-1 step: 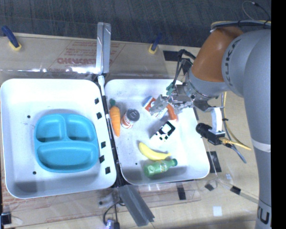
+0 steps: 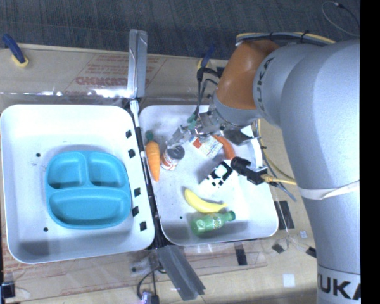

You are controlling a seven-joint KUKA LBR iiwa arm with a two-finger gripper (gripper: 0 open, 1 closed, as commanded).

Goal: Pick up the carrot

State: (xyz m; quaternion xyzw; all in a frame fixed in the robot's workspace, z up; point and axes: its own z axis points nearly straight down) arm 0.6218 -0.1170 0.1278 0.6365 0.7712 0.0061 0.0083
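Carrot [image 2: 153, 159] lies in the right bin [image 2: 256, 230], hard against that bin's left wall, its long axis running roughly up and down the view with the thicker end toward the top and the tip pointing down. Just beside it, on its right, is a small can-like object [image 2: 169, 162] with a red and white label, nearly touching the carrot's middle. The gripper [image 2: 189, 133] hangs over the upper middle of the same bin, above and to the right of the carrot and apart from it; its metal parts are tangled visually with the clutter beneath, so whether the fingers are spread or closed cannot be told, and nothing is seen clamped between them. The grey arm [image 2: 316, 113] with its orange band [image 2: 239, 75] comes in from the right. Below the wrist sits a second orange piece [image 2: 227, 147] next to a white-labelled packet [image 2: 209, 145], and a black and white object [image 2: 219, 174] rests near the bin's centre. Lower down, a yellow banana [image 2: 201, 202] lies just above a green bottle [image 2: 210, 222] on its side. The left bin [image 2: 12, 170] holds 1 blue divided tray [image 2: 87, 189] with 3 compartments.
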